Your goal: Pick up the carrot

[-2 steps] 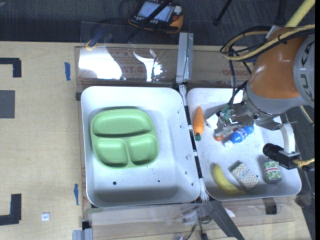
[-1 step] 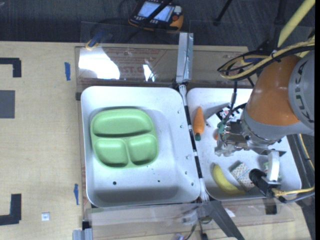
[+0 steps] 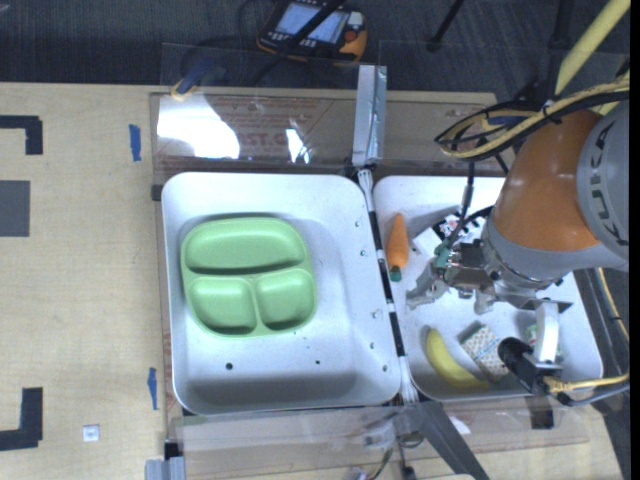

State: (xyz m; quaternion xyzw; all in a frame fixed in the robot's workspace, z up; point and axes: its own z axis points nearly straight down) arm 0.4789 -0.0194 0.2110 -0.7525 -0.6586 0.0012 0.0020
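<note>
Orange carrot (image 3: 398,241): lying in the right bin (image 3: 430,196), close against its left wall, lengthwise and pointing away from the camera; nothing is touching it.
End effector (image 3: 447,273): hanging over the middle of the right bin, just right of the carrot and apart from it; whether it is open or closed I cannot tell, as it is showing as a cluster of grey metal parts.
Arm (image 3: 560,203): reaching in from the right, its orange band sitting above the grey wrist and covering much of the right bin.
Banana (image 3: 445,360): lying in the near part of the right bin, curving along the front wall.
Small patterned packet (image 3: 481,345): sitting just right of the banana, touching it.
Left bin (image 3: 340,338): sitting beside the right bin on the wooden surface (image 3: 80,268).
Green tray (image 3: 248,272): resting in the left bin, toward its left side, showing three compartments.
Cables (image 3: 500,128): yellow and black, looping behind the arm.
</note>
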